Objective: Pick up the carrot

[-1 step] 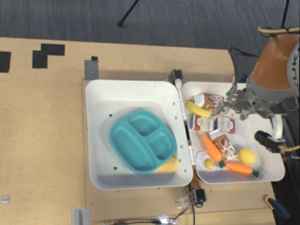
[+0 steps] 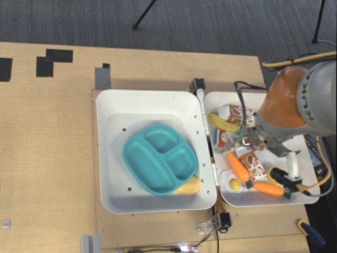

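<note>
Orange and tapered, the carrot (image 2: 238, 166) lies in the right-hand white bin (image 2: 229, 196), slanting from the bin's middle towards its near left corner. A small round yellow piece (image 2: 235, 184) sits just beside its near end, and a red-and-white printed packet (image 2: 254, 165) lies against its right side. A second orange carrot with a green tip (image 2: 269, 188) rests nearer still, along the bin's near wall. A yellow banana (image 2: 223, 123) lies at the far left of this bin.

My gripper (image 2: 246, 137) hangs above the clutter just beyond the carrot, not around it; I cannot tell whether it is spread or clenched.

In the left-hand white bin (image 2: 108, 141), a teal divided plastic plate (image 2: 159, 159) lies with a pale yellow object (image 2: 188, 186) tucked at its near right edge.
</note>
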Robot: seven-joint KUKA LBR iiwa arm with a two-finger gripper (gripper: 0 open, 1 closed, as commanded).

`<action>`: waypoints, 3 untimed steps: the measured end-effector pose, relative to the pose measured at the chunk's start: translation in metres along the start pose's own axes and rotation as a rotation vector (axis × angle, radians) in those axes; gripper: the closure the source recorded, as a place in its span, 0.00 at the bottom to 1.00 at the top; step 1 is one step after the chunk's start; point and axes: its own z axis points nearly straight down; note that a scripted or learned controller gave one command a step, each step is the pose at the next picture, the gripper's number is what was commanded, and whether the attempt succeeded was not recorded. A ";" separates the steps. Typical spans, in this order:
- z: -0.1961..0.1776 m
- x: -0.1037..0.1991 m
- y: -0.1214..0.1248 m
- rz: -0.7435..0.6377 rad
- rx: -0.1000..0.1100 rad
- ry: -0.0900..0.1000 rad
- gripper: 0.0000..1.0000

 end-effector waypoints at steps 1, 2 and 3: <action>0.015 -0.018 -0.005 0.448 -0.004 0.000 0.00; 0.014 0.006 -0.034 0.660 -0.010 0.000 0.00; 0.014 -0.002 -0.062 1.194 -0.013 0.003 0.00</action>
